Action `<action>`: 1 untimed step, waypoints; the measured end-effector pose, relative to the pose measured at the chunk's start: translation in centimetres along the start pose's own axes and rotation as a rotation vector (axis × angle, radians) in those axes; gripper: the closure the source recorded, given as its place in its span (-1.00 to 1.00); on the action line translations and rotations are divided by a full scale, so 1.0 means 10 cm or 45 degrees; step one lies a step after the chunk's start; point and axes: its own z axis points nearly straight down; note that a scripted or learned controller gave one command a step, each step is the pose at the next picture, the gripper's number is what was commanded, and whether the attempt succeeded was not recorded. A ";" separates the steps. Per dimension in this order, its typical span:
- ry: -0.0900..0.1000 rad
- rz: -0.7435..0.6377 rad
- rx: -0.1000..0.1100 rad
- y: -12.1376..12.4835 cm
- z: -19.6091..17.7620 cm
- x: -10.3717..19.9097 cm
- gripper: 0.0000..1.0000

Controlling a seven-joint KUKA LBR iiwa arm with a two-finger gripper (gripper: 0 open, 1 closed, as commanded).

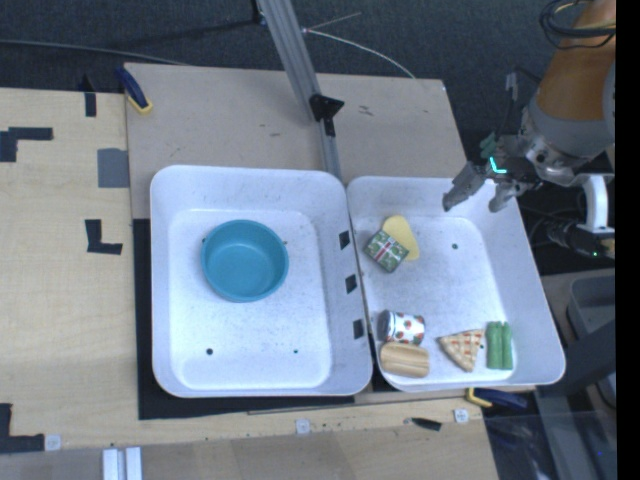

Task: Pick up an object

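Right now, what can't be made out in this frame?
- Arm: cut off by the top and right edges of the camera view.
- End effector: empty, over the right bin's upper rim.
- Can: label too small to read.
- Yellow item: partly hidden by the green packet; identity unclear.

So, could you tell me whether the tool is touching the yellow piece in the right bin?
Apart. The camera view shows bare bin floor between the tool and yellow piece.
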 end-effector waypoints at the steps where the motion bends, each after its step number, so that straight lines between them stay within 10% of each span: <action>1: 0.000 0.000 -0.002 0.00 -0.01 0.00 -1.00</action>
